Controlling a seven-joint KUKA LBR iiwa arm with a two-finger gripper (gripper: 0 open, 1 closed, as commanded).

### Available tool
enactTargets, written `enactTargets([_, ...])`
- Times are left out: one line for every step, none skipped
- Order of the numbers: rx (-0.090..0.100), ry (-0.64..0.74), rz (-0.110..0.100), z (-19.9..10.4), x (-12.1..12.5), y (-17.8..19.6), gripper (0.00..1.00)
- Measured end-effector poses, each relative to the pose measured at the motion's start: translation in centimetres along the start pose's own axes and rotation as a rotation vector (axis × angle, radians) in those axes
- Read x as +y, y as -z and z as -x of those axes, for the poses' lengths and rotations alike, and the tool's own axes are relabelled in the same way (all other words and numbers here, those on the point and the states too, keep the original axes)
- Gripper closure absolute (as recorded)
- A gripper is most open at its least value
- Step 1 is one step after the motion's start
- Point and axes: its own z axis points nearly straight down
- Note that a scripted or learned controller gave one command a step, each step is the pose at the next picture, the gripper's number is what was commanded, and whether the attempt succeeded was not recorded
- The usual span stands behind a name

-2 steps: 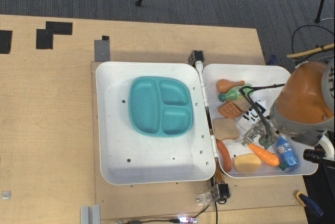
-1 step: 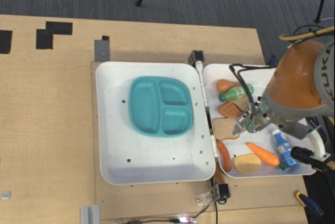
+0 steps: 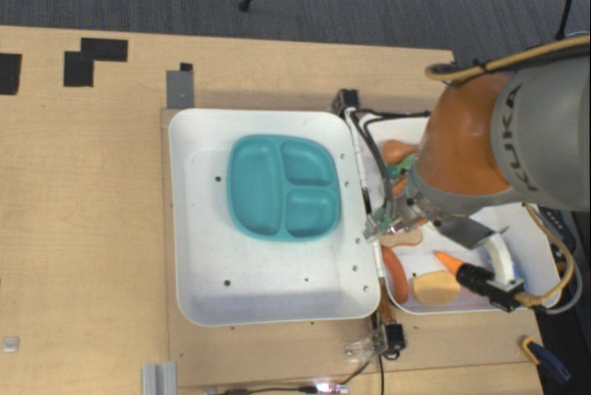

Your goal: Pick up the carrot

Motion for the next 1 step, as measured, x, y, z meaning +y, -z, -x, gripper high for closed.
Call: enactTargets([-0.004, -0.101, -0.001, 4.16, 9.97, -0.04, 1.0])
